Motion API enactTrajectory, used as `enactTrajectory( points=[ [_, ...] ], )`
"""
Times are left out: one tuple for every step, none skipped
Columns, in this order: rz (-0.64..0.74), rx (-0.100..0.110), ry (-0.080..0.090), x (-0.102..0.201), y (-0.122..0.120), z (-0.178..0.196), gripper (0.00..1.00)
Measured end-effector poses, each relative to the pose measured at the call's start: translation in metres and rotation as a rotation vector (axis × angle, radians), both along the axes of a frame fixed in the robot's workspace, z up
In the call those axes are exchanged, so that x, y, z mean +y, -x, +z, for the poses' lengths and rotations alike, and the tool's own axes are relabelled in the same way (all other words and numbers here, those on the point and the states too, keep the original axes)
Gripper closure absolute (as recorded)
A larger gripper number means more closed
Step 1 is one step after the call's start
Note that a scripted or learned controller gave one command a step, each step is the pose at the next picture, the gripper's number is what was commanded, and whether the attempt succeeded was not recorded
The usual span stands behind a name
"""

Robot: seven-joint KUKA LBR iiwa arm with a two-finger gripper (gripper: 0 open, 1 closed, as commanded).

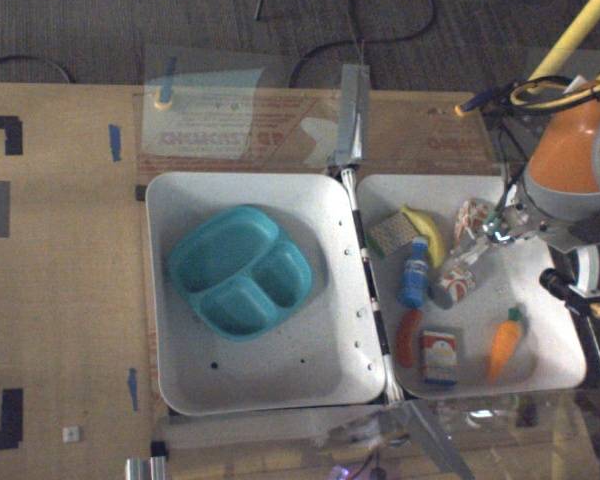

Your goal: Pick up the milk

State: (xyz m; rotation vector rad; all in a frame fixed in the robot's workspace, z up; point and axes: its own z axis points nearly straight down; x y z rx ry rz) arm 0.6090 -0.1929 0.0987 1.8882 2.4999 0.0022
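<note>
The milk (pixel 440 355) is a small red and white carton lying near the front edge of the right bin (pixel 555 368), between a red sausage and a carrot. My gripper (pixel 480 250) hangs over the bin's back middle, well behind the milk. It is right beside a red and white can (pixel 457 282) and apart from the carton. The grey arm with its orange band (pixel 570 158) comes in from the right.
The right bin also holds a banana (pixel 426 232), a tan sponge (pixel 390 233), a blue bottle (pixel 414 273), a red sausage (pixel 409 337), a carrot (pixel 504 344) and a red-patterned wrapper (pixel 471 217). A teal divided plate (pixel 240 270) lies in the left bin (pixel 180 368).
</note>
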Motion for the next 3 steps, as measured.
enactTrajectory(
  points=[
    [-0.014, 0.004, -0.003, 0.065, -0.029, 0.086, 1.00],
    [-0.012, 0.002, -0.002, 0.065, -0.030, 0.096, 1.00],
    [0.108, 0.019, -0.003, 0.087, -0.051, 0.103, 1.00]
  ],
)
